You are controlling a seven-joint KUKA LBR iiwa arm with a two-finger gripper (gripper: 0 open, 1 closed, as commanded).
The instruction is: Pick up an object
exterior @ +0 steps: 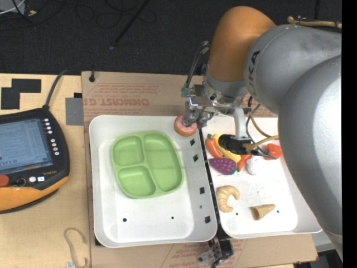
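Above the inner back corner of the left bin (100, 205), the gripper (192, 116) hangs with a pink-and-orange ring-shaped toy, a doughnut by the look of it (185, 126), right at its fingertips. The doughnut appears to sit between the 2 fingers, pinched at its upper edge, though the slanted view makes it hard to say whether it is lifted clear of the bin floor or resting on the wall between the bins. By this reading the step in hand is securing and raising the pick.

To do it well, the arm should rise straight up, slowly, keeping the fingers pressed on the ring so it does not swing or slip; a rounded, smooth toy gripped near its rim could rotate out. It should clear the dividing wall before any sideways travel.

The claw looks narrowly closed, fingers drawn in on the doughnut, touching nothing else.

A green divided plate (148, 163) lies in the left bin. In the right bin (279, 225) lie a croissant (227, 197), an ice-cream cone (263, 211), purple grapes (223, 164), a carrot (213, 147) and other toy food.
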